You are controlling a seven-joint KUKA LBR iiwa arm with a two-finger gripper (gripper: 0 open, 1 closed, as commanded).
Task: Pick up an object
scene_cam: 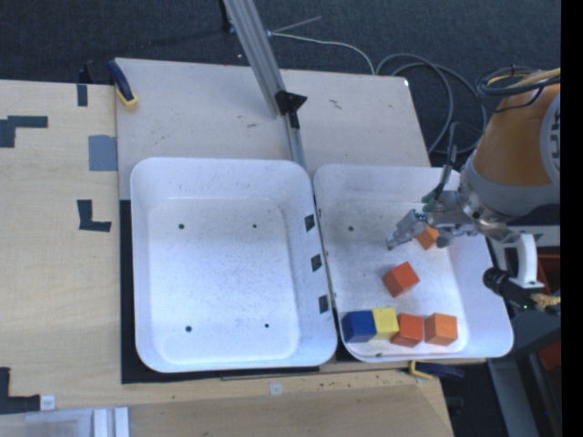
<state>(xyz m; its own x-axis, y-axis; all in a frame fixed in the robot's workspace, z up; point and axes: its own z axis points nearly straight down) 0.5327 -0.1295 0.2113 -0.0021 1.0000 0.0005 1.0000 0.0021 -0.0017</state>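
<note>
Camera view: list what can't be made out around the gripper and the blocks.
- Gripper: too small and blurred to tell if the fingers clamp the small orange block beside them.
- That block: partly covered by the gripper.
- Arm: cut off by the right edge.
- Blue block: face markings too small.

Lighting even, diffuse, moderately bright; source direction unclear. White bins (223,262) near overexposed, surface speckle faint. Soft short shadows under blocks (401,279) at 4 o'clock. Dark floor at 12 o'clock underexposed, grainy. Overall softness, low resolution; gripper (414,230) detail smeared. No strong glare on worktop (55,244).
</note>
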